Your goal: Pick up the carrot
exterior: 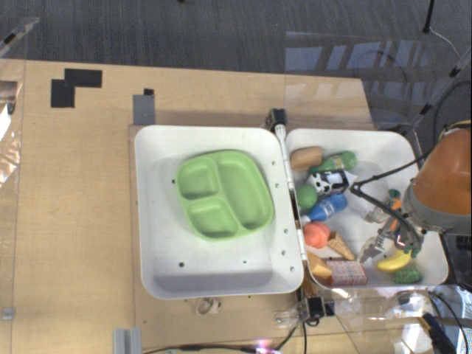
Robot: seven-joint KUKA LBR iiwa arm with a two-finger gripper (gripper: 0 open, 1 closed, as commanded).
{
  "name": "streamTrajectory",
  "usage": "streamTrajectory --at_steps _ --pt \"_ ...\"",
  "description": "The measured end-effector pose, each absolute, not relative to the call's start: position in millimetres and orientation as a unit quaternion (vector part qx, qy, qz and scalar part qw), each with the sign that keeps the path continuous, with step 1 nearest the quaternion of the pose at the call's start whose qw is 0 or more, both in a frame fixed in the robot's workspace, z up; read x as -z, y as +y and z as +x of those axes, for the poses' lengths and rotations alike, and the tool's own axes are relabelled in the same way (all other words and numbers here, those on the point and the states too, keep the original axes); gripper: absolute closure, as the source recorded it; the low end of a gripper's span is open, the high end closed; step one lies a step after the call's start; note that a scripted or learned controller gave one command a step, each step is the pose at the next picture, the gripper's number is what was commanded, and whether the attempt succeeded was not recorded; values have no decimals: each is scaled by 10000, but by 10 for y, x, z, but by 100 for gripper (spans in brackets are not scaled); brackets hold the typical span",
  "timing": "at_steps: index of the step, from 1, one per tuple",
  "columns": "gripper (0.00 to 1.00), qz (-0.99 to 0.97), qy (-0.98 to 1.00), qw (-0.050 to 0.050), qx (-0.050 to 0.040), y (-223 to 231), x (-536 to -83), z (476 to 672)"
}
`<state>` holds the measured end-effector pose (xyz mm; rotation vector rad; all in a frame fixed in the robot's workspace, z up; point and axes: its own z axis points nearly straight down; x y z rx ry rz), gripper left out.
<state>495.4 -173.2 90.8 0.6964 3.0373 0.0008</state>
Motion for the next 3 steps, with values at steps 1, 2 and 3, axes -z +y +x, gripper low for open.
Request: streamTrajectory --at_steps 1,2,3 --pt "0 2234 9747 126 -2 -1732 -907 4954" --pt "0 2937 9559 72 -10 -2008 -884 5939" --pt "0 2888 9573 75 -12 -2046 -899 5165"
